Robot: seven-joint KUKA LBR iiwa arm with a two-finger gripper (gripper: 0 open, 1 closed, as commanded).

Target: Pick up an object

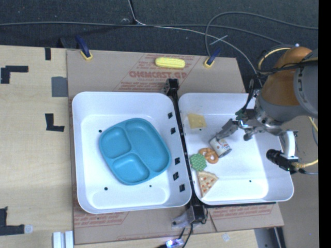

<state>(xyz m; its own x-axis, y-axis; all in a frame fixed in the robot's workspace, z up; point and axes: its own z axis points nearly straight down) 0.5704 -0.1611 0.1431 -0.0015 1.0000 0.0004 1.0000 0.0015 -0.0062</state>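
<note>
Reaching in from the right, the gripper [221, 144] sat low in the right bin [258, 190], fingers closed on a small silver can [223, 148]. Just beside it lay a pretzel [209, 155] and green piece [198, 161]. Blue tray [134, 150] occupied the left bin [88, 190].

a single fixed camera looks down at a slant on the bench [31, 138], taking in both white bins [83, 107] from moderate height.
</note>
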